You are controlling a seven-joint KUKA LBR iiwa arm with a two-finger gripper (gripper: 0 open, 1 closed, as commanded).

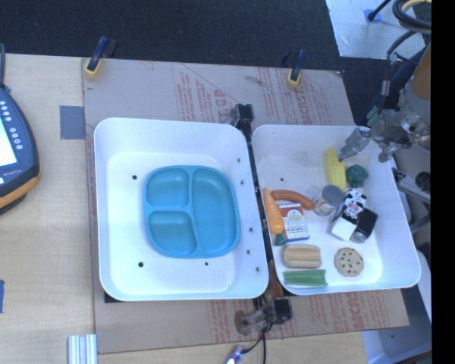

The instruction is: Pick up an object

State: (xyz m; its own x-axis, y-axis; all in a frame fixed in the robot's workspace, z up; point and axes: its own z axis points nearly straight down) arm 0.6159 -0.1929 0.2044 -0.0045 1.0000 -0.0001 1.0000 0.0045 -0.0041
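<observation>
Just below jaws: corn cob (334,170), untouched.

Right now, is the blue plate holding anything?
Empty. The blue plate in the left bin shows three bare compartments; the toys all lie in the right bin.

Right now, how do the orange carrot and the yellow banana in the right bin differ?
The carrot is orange and lies against the bin's left wall, far from the gripper; the banana is yellow and lies near the bin's middle, just below the gripper. The carrot looks slimmer and tapered, the banana broader and blunter. Both are long toy foods lying flat, running roughly top to bottom in the view, in the right bin.
</observation>
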